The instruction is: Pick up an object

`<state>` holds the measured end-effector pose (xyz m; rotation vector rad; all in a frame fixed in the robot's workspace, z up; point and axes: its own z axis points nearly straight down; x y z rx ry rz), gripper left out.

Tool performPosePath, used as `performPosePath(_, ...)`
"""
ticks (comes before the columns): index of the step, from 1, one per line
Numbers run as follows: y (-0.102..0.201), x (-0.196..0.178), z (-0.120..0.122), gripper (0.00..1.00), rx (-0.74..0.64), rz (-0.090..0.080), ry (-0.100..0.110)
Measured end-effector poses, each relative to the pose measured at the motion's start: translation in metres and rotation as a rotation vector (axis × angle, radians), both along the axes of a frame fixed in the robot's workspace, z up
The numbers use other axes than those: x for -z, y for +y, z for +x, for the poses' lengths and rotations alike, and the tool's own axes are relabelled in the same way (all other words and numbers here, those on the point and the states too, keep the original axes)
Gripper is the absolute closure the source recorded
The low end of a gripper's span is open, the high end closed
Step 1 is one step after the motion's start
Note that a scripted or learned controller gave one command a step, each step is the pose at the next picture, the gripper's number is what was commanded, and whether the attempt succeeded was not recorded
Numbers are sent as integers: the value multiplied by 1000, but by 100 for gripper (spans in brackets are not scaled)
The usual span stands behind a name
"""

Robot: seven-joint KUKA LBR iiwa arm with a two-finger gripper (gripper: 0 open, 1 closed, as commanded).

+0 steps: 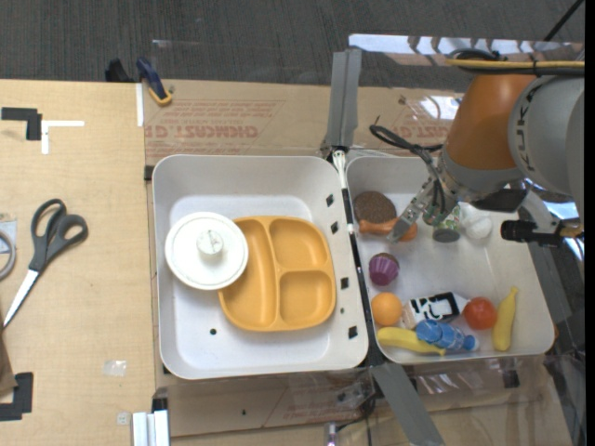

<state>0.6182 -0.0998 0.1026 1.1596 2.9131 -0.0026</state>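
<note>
- looks like a robotics lab: KUKA arm (521,119) at frame right, over two white bins (167,277)
- plywood bench (74,342), scissors (42,244) at left, toy food (479,312) lower right

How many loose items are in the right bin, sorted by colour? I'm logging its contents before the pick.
Yellow: 2, a banana and a second banana
Orange: 1, a ball
Red: 1, a tomato
Purple: 1, an onion
Brown: 1, a burger
Blue: 1, a toy
Black and white: 1, a box
Total: 8, leaving out small pieces by the gripper.
</note>
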Motion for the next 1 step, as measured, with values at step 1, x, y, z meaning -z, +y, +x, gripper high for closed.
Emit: performPosePath(1, 64, -90, 30, 100, 51, 3, 3)
